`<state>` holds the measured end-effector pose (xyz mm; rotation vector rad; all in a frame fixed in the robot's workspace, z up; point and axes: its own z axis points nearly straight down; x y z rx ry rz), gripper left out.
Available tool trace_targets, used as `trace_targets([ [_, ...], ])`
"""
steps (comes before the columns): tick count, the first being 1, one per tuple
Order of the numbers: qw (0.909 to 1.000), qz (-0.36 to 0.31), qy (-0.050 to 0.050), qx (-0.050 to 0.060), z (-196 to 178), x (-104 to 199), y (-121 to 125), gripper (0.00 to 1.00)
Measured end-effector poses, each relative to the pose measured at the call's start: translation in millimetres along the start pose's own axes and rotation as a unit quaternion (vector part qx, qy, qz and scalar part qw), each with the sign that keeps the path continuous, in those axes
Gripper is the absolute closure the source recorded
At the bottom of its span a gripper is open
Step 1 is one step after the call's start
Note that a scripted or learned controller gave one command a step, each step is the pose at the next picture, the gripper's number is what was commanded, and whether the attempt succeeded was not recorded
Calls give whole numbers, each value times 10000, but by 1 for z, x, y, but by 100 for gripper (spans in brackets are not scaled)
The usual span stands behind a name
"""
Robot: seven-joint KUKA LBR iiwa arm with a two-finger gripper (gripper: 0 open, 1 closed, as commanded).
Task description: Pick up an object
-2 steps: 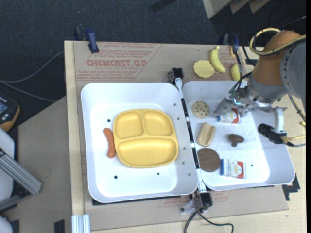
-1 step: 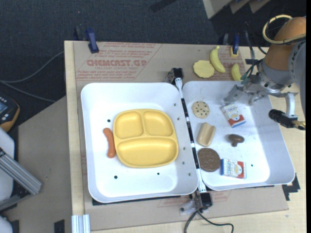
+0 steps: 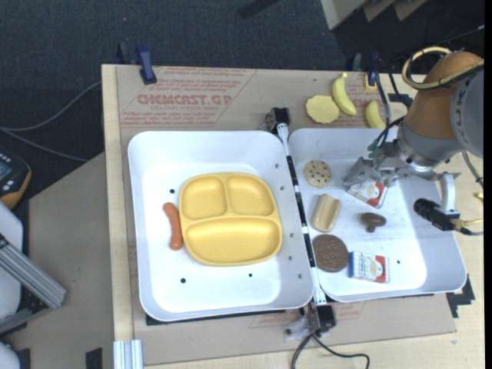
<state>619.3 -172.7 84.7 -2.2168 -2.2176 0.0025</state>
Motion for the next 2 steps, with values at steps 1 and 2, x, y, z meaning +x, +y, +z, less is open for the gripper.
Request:
trace_targets([
  [1, 10000, 9, -3, 0, 1, 19, -46, 0],
  [2, 10000, 12, -7, -7, 1, 16, -84, 0],
])
